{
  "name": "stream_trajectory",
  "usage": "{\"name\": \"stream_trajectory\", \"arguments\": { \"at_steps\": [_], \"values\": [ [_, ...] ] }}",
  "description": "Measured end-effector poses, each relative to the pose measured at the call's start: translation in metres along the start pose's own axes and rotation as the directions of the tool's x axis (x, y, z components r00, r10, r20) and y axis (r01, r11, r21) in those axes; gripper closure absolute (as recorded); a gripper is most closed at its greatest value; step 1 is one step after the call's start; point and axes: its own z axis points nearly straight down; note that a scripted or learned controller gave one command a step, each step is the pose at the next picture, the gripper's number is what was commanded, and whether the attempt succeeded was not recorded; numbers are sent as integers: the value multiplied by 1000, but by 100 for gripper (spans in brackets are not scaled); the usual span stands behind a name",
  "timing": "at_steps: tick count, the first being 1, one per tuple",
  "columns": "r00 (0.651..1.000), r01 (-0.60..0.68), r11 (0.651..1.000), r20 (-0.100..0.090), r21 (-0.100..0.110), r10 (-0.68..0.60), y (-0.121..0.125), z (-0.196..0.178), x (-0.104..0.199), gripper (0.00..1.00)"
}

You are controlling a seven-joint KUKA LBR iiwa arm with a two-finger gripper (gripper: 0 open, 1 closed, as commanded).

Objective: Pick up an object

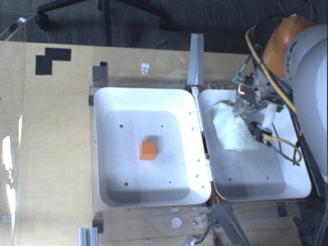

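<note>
Claw (249, 108) and wrist hang low over the far part of the right-hand shallow white plastic bin (266, 186), at the head of a crumpled white cloth-like lump (233, 128) that lies just below and to the left of it. Whether the claw is released or clenched cannot be told from this slanted view: cables, a small red light and the grey wrist body crowd the tip, and nothing can be seen gripped there. The placement reads as a descent onto the lump, since that is the only thing within its reach in that bin; whether it touches the lump or hovers just above is unclear, white on white.

That right bin holds the pale lump in its far-left part, close to the wall it shares with its neighbour; the near part of its floor, toward the viewer from the claw, shows bare apart from small dark dots.

Well to the left of the claw, across the dividing rims, sits the left-hand shallow white plastic bin (110, 193). A small orange cube-shaped block (148, 150) rests near the middle of its floor, alone, apart from every wall. It looks like the easier candidate for a pick, firm and square-sided, yet the arm (307, 70) is positioned away from it.

Both bins lie side by side on the pale wooden worktop (51, 152), presumably so one arm can serve either.
</note>
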Motion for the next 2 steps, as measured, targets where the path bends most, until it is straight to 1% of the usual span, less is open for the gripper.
{"name": "stream_trajectory", "arguments": {
  "at_steps": [1,2],
  "values": [
    [980,-200,980,1,0,200,26,1,41,100],
    [922,-388,922,1,0,388,26,0,71,100]
  ]
}}
